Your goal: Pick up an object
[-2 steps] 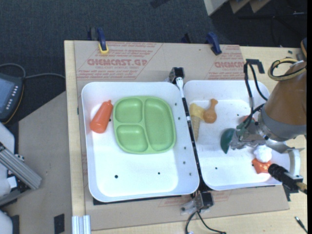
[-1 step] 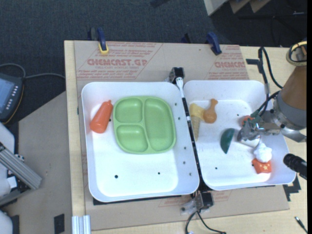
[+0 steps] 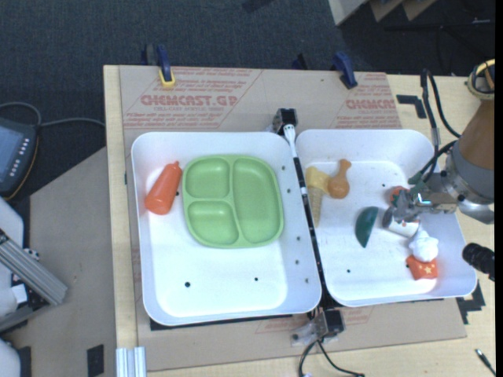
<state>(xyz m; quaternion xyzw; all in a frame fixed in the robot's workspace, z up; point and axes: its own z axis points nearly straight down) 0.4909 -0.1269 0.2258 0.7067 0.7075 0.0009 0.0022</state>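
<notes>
Camera view showed the end effector (image 3: 405,209) low inside the right bin (image 3: 369,285), though whether its grip was wide or narrow could not be told. A dark green object (image 3: 365,225) lay just beside it, a white and orange toy (image 3: 424,256) close below. An orange bottle (image 3: 163,188) and green divided plate (image 3: 233,200) sat in the left bin (image 3: 220,289).

Glossy plastic: the green three-compartment tray (image 3: 233,201), the orange bottle (image 3: 163,188) beside it, both smooth white bins (image 3: 149,234); matt brown board (image 3: 259,96) beneath.
</notes>
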